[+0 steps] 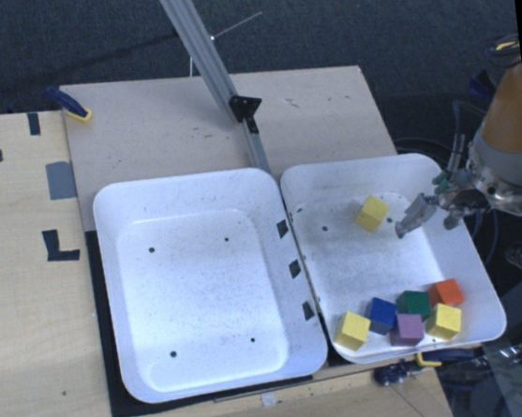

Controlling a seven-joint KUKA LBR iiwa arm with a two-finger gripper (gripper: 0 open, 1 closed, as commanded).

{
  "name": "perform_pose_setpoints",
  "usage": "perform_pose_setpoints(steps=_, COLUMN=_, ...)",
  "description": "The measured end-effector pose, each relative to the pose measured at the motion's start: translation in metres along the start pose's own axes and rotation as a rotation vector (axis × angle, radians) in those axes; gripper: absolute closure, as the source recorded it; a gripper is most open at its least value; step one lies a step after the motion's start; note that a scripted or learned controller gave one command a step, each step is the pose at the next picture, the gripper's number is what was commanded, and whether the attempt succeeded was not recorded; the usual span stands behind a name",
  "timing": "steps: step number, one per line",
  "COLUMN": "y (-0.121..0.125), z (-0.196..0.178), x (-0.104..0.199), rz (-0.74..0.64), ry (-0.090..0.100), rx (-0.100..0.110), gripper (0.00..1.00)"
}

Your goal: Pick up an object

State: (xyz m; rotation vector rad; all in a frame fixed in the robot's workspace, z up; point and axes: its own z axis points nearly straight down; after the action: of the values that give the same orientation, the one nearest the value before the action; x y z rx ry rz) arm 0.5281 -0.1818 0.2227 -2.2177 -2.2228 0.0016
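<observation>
A yellow cube [371,213] lies alone in the upper middle of the right bin [332,173]. Along that bin's front edge sits a cluster: a yellow cube [353,329], a blue cube [382,314], a green cube [413,304], a purple cube [409,327], an orange-red cube [447,292] and another yellow cube [446,321]. My gripper [429,218] hangs over the bin's right side, just right of the lone yellow cube. It is open, with nothing between its fingers. One finger [410,219] points toward that cube.
The left bin [195,286] lies beside the right one. A slanted metal pole [210,58] rises from the bench behind the bins. The arm's grey body with its orange band [506,125] stands past the right bin's rim.
</observation>
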Motion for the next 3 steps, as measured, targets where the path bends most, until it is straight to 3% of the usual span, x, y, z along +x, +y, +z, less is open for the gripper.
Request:
perform_pose_setpoints(steps=1, y=0.000, z=0.000, x=0.000, rz=0.000, ry=0.000, rx=0.000, gripper=0.00)
perform_pose_setpoints(steps=3, y=0.000, z=0.124, x=0.009, rz=0.001, ry=0.001, rx=0.007, gripper=0.00)
